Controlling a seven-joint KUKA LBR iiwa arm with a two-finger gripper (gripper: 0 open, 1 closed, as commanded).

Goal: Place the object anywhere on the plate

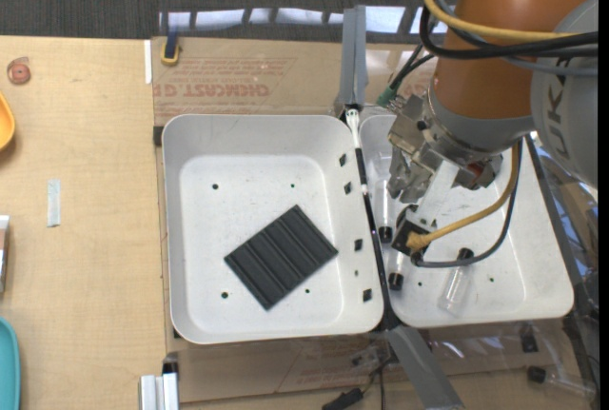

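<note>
Orange band (509, 13) of the arm sits closest to the lens, filling the upper right, with the grey wrist below it and a yellow cable (476, 213) looping down from it over the right bin. Wooden bench top (76, 170) spans the left side, and printed cardboard (247, 75) lies flat behind the bins. Left bin (186, 237) is white and shallow with rounded corners. It holds the plate (282, 256), a dark grey, ribbed rectangular slab lying flat and turned diagonally, slightly below the bin's centre and touching no wall. Right bin (533, 299) sits edge to edge with the left one, and its upper half is covered by the wrist. Gripper (407, 197) hangs over the right bin's left side, close to the shared wall, pointing down and left. Can't tell how wide the claw is open from this angle, and nothing is visibly held in it. Object (455, 289) is small, clear and roughly cylindrical like a little vial, hard to pick out against the white floor. It lies on the right bin's floor near the front edge, below and to the right of the gripper and apart from it, well away from the plate in the other bin.
</note>
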